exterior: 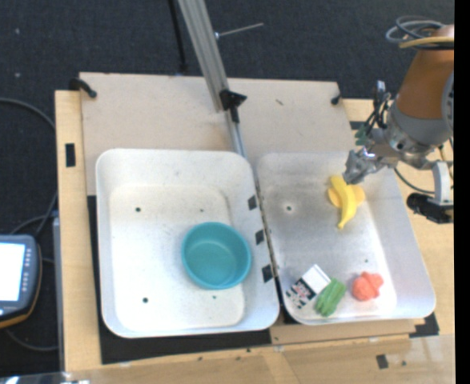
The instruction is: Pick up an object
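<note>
Step in hand: approach to grasp. Gripper (358, 169) low at far edge of right bin (395, 238), touching top end of banana (345, 199). Gripper opening: you cannot tell. Next: confirm banana seated in gripper, then lift straight up.

Two white bins (122, 174), metal pole (206, 42), tablet screen (2, 274)

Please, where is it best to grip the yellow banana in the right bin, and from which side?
Probably across the middle of the banana, from above. It lies flat in the right bin, curved, with clear floor along both long sides; the gripper is beside its upper end.
</note>
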Motion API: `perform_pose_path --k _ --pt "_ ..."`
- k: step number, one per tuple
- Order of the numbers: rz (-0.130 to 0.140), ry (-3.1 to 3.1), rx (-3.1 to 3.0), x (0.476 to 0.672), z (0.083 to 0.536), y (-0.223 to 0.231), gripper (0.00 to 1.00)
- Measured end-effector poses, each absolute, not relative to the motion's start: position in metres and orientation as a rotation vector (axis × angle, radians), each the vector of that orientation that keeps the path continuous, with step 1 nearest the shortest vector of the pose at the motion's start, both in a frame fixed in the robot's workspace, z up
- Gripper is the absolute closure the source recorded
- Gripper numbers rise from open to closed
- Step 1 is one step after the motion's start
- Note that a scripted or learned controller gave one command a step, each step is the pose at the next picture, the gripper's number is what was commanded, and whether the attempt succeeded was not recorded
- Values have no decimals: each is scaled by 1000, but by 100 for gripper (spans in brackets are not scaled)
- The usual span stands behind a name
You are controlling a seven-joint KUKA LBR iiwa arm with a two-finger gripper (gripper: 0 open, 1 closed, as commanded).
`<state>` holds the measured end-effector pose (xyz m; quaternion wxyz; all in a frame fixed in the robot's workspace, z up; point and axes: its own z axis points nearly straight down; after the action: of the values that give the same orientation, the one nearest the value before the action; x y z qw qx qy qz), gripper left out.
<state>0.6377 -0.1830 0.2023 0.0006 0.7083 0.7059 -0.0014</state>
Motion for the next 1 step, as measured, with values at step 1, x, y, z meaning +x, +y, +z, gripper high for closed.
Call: perform_pose_path --k 1 --pt "0 2228 2215 627 204 -125 100"
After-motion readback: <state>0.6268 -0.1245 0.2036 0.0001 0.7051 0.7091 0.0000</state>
